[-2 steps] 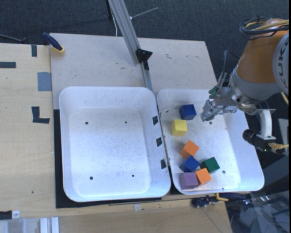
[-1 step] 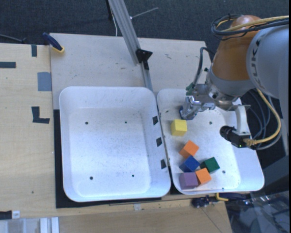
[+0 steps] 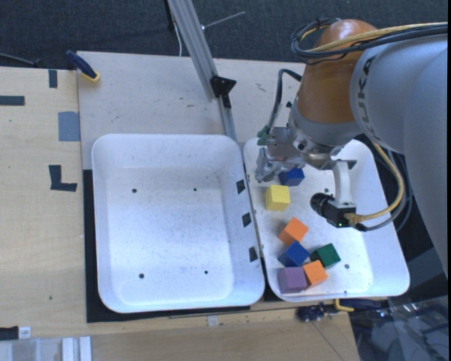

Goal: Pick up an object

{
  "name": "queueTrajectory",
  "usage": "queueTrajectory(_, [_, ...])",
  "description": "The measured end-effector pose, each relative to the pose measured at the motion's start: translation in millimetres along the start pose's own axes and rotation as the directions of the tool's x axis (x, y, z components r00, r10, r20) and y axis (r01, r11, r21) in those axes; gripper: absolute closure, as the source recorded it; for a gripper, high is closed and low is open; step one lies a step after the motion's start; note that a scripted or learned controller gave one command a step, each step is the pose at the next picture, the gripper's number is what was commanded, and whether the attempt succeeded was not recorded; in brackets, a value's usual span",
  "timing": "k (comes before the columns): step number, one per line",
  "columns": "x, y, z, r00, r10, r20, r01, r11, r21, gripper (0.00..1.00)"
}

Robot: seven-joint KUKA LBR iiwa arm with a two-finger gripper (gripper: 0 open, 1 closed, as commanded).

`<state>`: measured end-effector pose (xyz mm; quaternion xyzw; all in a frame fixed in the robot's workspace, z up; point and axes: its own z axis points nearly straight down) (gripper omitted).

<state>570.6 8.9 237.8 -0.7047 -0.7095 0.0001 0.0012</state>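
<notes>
Partial dark lettering runs down the grey arm (image 3: 406, 89) shell near the orange band, looks like "KUKA" but cut off by the curve, not fully readable; no other writing legible. Bench (image 3: 30, 201) is light wood/tan board with grey and dark tape patches on the left, a blue-and-yellow item (image 3: 83, 65) at the upper left edge, dark carpet-like floor beyond the top edge. A slanted grey metal rail (image 3: 199, 43) comes down from the top to a black bracket at the bins' back edge. Two shallow white bins sit touching side by side on a black mat: left bin (image 3: 105, 201) with a few small dark dots and faint speckling on its floor, right bin (image 3: 383, 269) holding the blocks. Gripper (image 3: 269, 164) hangs low at the back left of the right bin, metal fingers pointing down; a blue block (image 3: 292, 177) sits just beside it on its right, touching or nearly so, cannot tell if the jaws are open, closed or on the block. Yellow cube (image 3: 277, 196) just below the gripper, apart from the rest. Cluster nearer the front: orange block (image 3: 293, 230), second blue block (image 3: 294, 254), green block (image 3: 328, 255), small orange block (image 3: 315, 272), purple block (image 3: 292, 279), all touching or nearly. Black cable with yellow-tipped fitting (image 3: 338, 210) hangs over the right bin's middle.
</notes>
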Motion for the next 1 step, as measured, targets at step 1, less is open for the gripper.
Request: queueTrajectory(1, [52.0, 18.8, 13.8, 1.0, 0.0, 0.001, 0.0, 1.0, 0.0, 1.0])
